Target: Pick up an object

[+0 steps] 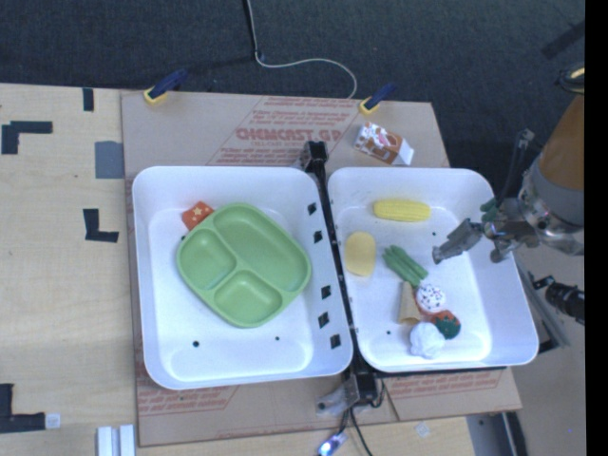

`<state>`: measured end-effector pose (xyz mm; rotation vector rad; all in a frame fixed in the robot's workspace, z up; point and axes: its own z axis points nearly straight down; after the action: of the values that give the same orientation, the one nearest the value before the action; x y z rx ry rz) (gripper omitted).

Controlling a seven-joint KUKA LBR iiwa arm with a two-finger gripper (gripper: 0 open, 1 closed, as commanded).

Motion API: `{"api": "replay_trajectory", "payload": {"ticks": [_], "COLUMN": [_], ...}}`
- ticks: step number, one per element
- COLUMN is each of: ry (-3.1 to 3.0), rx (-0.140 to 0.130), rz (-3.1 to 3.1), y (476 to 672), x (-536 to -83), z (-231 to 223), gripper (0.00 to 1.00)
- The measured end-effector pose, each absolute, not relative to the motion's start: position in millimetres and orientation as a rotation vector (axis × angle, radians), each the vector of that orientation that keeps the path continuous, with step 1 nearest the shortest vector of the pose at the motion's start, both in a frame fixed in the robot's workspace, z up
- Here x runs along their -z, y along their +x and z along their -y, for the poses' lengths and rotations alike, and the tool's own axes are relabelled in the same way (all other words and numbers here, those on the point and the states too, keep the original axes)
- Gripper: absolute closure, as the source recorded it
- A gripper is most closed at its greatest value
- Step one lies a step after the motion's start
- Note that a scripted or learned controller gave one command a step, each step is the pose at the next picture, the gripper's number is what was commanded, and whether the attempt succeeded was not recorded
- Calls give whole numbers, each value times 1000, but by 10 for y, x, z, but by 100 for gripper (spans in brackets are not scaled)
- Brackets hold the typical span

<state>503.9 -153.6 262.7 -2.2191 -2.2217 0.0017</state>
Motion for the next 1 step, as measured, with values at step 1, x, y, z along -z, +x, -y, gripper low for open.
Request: {"api": "replay_trajectory", "payload": {"ticks": [1], "ry": [-2217], "rx": [-2], "rz": [2222], "y": [5040], "x": [-2724], "z": [1530], "gripper": [100]}}
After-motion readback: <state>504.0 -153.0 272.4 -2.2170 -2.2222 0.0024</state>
